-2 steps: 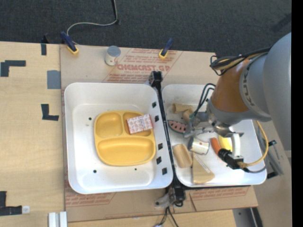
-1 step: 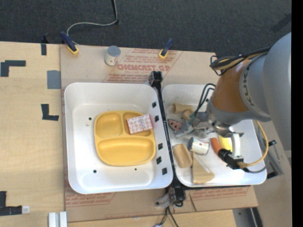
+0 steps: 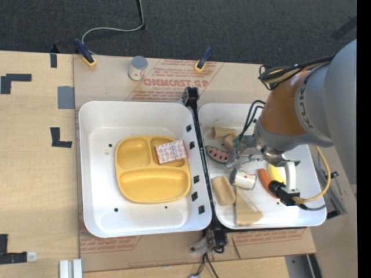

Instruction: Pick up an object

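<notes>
Objects for picking lie jumbled in the right bin (image 3: 301,219): a white cylinder (image 3: 245,179) just at 7 o'clock of my gripper (image 3: 248,162), a tan block (image 3: 222,190) beyond it at 8 o'clock, a wedge (image 3: 247,211) at 6, an orange piece (image 3: 264,176) at 4. I hang low over the cylinder, likely because it sits nearest. Whether I'm spread or closed, I cannot tell. Over in the left bin (image 3: 93,172), a yellow tray (image 3: 152,181) carries a patterned packet (image 3: 171,152).
</notes>
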Robot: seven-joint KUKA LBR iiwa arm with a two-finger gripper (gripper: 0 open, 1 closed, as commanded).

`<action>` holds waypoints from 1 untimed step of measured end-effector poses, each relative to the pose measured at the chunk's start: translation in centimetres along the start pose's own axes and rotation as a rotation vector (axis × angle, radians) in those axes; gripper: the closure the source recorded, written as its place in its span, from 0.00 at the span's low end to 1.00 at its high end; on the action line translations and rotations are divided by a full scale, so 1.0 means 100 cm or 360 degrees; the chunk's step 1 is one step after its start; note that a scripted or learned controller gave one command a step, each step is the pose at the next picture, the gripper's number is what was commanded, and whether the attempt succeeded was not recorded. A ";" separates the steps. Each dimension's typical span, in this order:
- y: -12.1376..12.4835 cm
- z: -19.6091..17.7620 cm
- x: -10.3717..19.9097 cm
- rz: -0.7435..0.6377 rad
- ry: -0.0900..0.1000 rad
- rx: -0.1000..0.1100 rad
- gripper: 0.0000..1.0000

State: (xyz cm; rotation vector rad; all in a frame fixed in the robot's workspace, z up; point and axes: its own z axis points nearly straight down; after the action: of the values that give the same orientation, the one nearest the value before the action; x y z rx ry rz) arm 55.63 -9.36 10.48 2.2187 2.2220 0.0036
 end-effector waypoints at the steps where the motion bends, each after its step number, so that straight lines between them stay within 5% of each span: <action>1: 0.000 0.000 0.000 0.0000 0.0000 0.0000 0.00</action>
State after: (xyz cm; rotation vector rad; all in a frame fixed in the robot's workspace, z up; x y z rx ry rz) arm 55.63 -9.36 10.48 2.2191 2.2221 0.0034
